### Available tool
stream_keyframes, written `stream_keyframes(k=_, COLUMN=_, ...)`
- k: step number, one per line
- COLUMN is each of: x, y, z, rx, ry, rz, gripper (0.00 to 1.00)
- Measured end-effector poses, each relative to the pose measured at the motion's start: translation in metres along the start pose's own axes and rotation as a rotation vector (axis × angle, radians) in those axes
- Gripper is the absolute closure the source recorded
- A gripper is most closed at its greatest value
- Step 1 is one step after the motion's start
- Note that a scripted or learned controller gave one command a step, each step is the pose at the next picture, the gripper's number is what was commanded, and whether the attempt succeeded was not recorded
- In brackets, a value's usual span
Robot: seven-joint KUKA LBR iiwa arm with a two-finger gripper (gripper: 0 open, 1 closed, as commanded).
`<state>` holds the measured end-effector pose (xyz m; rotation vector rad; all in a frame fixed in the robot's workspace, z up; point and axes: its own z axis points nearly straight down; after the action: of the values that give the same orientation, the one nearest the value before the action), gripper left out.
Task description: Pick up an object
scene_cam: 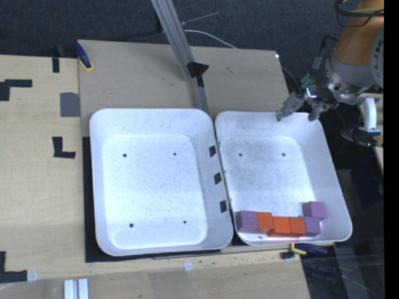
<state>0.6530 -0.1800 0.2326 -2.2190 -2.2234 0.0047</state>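
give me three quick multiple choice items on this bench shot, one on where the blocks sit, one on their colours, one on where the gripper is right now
1. Where do the blocks lie?
A. Middle of the left bin
B. Along the near edge of the right bin
C. On the bench outside both bins

2. Which colours are the blocks?
A. Purple and orange
B. Green and yellow
C. All white

3. Where is the gripper?
A. Down among the blocks
B. Over the left bin
C. At the far right corner of the right bin, apart from the blocks

Answers:
1. B: the blocks form a row against the near wall of the right bin, while the left bin holds none of them.
2. A: purple blocks sit at the row's ends and orange blocks between them.
3. C: the gripper sits at the far rim, well away from the row.
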Motion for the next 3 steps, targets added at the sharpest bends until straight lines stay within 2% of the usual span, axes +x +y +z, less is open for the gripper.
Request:
stream_keyframes(k=1, x=0.003, y=0.002, z=-0.074, rx=-0.010, ry=0.000, rz=-0.001, gripper=0.00)
stream_keyframes(k=2, x=0.029, y=-0.015, z=-0.080, rx=-0.002, ry=0.002, rz=-0.001, gripper=0.00)
stream_keyframes(k=3, x=0.066, y=-0.010, z=0.028, rx=0.007, ry=0.003, rz=-0.001, gripper=0.00)
